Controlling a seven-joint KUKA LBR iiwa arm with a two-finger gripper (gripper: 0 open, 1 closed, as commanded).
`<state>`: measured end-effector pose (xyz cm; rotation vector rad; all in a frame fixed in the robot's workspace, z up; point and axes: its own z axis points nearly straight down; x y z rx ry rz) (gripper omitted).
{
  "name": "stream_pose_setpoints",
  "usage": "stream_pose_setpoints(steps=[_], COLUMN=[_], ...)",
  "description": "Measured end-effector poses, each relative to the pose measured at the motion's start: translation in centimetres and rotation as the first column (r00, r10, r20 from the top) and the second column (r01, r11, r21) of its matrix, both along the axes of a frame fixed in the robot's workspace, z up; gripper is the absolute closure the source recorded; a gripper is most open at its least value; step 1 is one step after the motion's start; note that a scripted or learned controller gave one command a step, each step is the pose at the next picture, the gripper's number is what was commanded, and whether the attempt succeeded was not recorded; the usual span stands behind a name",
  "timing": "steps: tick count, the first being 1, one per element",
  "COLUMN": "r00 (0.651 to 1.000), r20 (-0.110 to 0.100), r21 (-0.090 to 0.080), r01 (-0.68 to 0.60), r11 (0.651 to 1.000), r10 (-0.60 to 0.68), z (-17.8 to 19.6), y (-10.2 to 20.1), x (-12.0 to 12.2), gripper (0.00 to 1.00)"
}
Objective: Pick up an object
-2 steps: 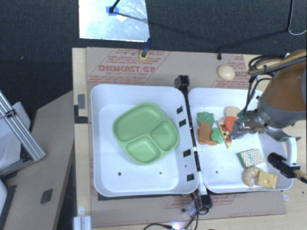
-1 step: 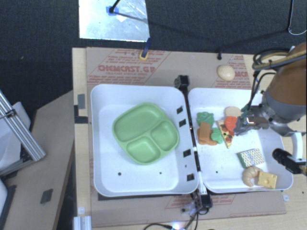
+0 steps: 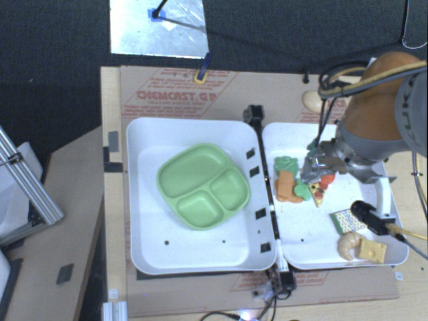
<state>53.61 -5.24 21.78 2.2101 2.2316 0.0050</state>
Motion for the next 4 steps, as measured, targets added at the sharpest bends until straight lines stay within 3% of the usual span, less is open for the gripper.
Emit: stream_pose_setpoints(steps=[1,2,3,4], r00=[1.000,1.000,1.000,1.000], r20=[-0.002,0.001,-0.003,-0.003], r21=[0.000,0.001,0.000,-0.002], r01=[0.000,-0.001,0.001,0.006], r11=[1.000,1.000,1.000,1.000], r10=[0.000,0.001,-0.001,-0.006], z=[-0.6,1.1,-0.4,-0.3], y=[5.1,10.8,14.4,14.0], x=[0.3,1.6,2.1,1.8], gripper=[1.00,1.00,1.00,1.00])
